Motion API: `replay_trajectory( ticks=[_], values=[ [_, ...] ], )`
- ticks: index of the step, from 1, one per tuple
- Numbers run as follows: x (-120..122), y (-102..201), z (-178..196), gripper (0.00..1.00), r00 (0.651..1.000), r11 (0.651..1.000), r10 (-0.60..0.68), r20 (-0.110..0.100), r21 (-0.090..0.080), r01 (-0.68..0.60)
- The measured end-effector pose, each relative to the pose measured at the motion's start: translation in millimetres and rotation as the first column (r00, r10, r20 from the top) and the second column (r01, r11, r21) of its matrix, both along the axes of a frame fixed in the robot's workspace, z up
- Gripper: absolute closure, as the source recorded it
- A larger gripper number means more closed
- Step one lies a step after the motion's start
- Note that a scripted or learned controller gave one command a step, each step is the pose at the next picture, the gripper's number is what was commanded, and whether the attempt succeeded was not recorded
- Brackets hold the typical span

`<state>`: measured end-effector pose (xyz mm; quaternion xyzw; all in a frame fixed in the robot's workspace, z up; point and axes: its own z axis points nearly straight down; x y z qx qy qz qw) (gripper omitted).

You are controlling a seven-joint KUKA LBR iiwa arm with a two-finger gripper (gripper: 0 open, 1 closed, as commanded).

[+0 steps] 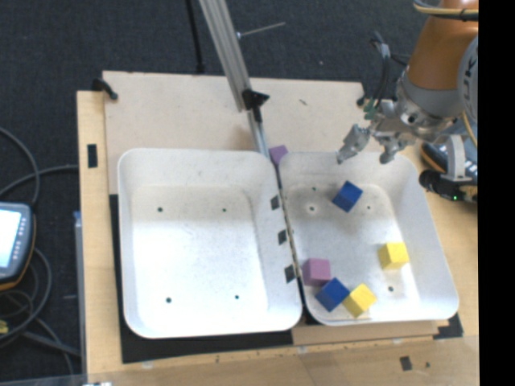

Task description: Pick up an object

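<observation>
the gripper [369, 150] hangs open and empty over the right bin's [422, 215] far edge. a blue cube [348, 196] lies just below it, apart from the fingers.

Grey arm [463, 63], orange wrist band, metal two-finger gripper [370, 149], thin black cables

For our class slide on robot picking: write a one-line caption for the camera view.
Open hand above right bin holding blue, yellow and purple cubes.
</observation>
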<state>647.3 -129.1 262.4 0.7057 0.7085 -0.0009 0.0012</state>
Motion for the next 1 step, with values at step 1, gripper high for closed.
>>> replay_trajectory(
  ticks=[1],
  values=[
    [12.5, -33.8, -134.0, 0.00, 1.000, 1.000, -0.005, -0.005, 0.001, 0.005]
  ],
)
